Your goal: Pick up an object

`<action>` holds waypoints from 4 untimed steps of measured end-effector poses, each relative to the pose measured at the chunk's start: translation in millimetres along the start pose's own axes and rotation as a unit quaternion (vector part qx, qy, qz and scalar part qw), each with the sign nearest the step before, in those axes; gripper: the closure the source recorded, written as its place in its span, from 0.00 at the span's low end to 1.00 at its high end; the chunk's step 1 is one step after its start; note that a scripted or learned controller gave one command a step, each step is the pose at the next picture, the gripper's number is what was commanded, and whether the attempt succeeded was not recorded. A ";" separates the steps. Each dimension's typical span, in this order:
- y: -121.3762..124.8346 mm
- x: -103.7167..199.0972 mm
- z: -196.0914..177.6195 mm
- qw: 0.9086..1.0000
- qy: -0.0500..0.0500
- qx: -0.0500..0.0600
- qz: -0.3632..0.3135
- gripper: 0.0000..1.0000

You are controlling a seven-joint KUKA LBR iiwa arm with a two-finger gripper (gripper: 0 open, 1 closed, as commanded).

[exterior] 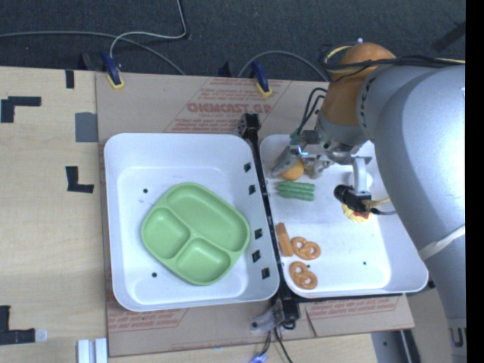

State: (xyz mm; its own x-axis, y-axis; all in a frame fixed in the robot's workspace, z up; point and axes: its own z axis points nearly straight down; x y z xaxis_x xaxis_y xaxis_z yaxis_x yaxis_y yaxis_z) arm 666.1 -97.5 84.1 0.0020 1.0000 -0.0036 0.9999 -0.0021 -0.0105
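Currently | gripper (pixel 296 159) far-left in right bin (pixel 378 274), over orange piece (pixel 293 172) — I cannot tell its grip | green beans (pixel 296 191) just nearer | pretzels (pixel 300 257) near-left | green tray (pixel 196 232) in left bin (pixel 125 157).

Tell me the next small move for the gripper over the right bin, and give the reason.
Probably a short, straight descent onto the orange piece. The gripper sits at the far left corner of the right bin, right at that piece, with the green item just nearer the camera. Nothing shows between its fingers, so no grasp is confirmed. How the fingers stand is hard to tell.
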 end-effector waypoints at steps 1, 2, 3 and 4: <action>0.1 -0.6 0.0 1.000 0.001 0.000 -0.001 0.00; 0.2 -1.1 0.0 1.000 0.002 0.000 -0.001 0.00; 0.4 -2.6 0.0 1.000 0.003 0.001 -0.001 0.00; 0.2 0.1 0.0 1.000 0.001 0.000 0.000 0.00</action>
State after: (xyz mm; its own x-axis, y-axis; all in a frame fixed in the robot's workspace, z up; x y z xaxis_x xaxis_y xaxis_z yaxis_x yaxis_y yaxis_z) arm 666.3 -97.5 84.1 0.0020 1.0000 -0.0020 0.9999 -0.0020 -0.0101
